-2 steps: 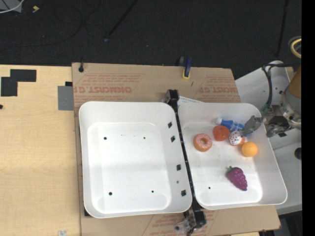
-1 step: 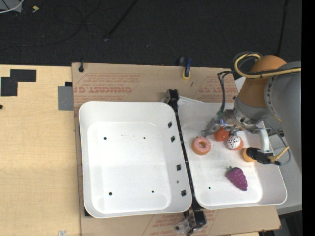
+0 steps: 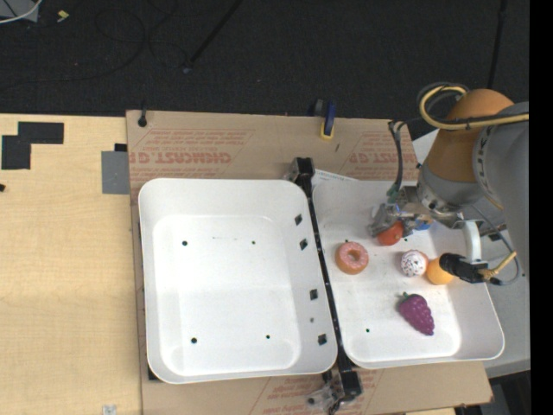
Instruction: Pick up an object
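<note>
Red against white: a small red object (image 3: 391,233) lies in the right bin (image 3: 484,340), directly under the tips of the jaws (image 3: 389,225) of the grey arm reaching in from the right. Whether the jaws are spread or pinching it cannot be told. A pink doughnut (image 3: 352,258) sits just beside, lower left.

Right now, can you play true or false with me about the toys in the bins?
1. The donut lies in the right bin. True.
2. The grapes lie in the left bin. False: they lie in the right bin, nearest the camera.
3. The gripper is over the red toy. True.
4. The white ball touches the donut. False: there is a gap between them.
5. The orange toy sits beside the white ball. True.
</note>
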You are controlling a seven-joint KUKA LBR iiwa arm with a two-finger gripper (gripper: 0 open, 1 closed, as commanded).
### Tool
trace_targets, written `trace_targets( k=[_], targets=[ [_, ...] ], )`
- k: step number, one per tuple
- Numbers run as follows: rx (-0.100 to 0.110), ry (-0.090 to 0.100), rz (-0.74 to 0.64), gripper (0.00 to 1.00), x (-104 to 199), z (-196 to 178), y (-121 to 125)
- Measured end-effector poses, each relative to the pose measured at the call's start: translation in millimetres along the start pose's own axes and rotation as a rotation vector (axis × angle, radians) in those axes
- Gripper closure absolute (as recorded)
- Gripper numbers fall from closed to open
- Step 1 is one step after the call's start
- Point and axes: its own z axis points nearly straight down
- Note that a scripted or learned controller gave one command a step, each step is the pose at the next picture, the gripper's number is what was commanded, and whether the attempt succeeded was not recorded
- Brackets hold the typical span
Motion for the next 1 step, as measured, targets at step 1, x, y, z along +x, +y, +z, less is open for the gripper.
trace_targets(
  k=[1],
  targets=[
    [-0.003,0.002,0.0,1.0,51.3,-72.8,9.6]
  ],
)
